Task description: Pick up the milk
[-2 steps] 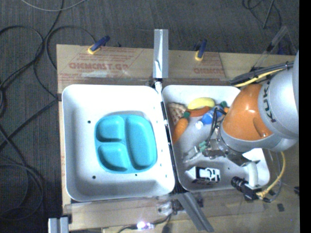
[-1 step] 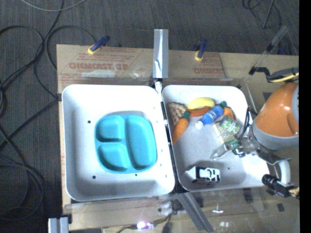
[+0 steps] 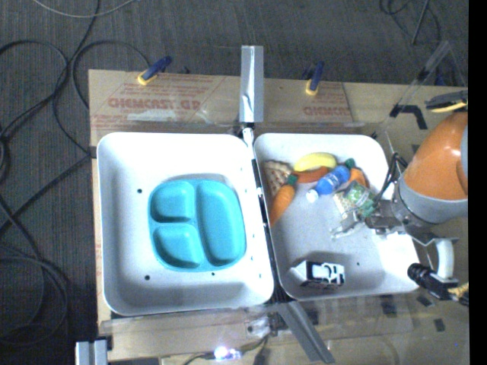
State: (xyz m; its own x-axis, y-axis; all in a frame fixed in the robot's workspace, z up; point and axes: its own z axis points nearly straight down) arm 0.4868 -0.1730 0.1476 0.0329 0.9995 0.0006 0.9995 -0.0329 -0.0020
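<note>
Low in the right white bin (image 3: pixel 396 284) lies the black-and-white milk carton (image 3: pixel 325 273) — my gripper (image 3: pixel 351 220) hovers above-right of it, jaws' state unclear, cannot tell.

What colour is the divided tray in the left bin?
Light blue divided plastic tray, seen best in the camera view.
</note>
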